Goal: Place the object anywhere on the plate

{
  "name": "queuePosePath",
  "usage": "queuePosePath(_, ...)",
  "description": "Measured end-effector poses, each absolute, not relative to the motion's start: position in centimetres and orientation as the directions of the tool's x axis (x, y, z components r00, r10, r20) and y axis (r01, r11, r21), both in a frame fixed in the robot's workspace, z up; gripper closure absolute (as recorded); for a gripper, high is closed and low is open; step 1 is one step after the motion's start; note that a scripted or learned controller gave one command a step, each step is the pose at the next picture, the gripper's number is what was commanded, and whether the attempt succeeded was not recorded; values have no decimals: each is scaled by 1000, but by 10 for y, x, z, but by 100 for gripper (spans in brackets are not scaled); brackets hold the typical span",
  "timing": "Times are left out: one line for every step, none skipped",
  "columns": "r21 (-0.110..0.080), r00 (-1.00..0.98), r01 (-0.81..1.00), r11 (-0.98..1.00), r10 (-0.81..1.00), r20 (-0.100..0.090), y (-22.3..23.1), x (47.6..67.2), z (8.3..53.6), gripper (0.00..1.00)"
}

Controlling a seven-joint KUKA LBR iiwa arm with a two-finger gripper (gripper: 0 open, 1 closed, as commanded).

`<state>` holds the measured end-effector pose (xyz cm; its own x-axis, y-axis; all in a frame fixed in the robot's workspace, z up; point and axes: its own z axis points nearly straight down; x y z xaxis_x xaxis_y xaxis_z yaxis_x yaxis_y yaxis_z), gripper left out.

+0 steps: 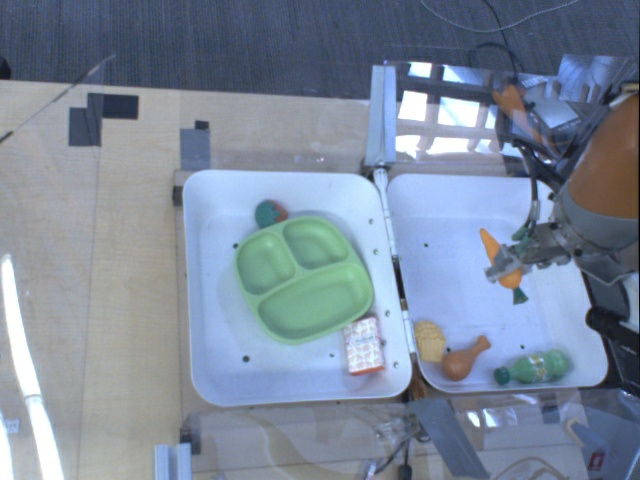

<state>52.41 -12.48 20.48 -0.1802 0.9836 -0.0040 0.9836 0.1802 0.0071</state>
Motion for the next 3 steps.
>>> queuePosePath(4, -135, 991, 135, 991, 0, -40, 552, 186, 100)
queuePosePath(6, -261, 965, 261, 965, 0, 73, 581, 219, 100)
queuePosePath(6, -261, 965, 261, 965, -1, 73, 581, 219, 0)
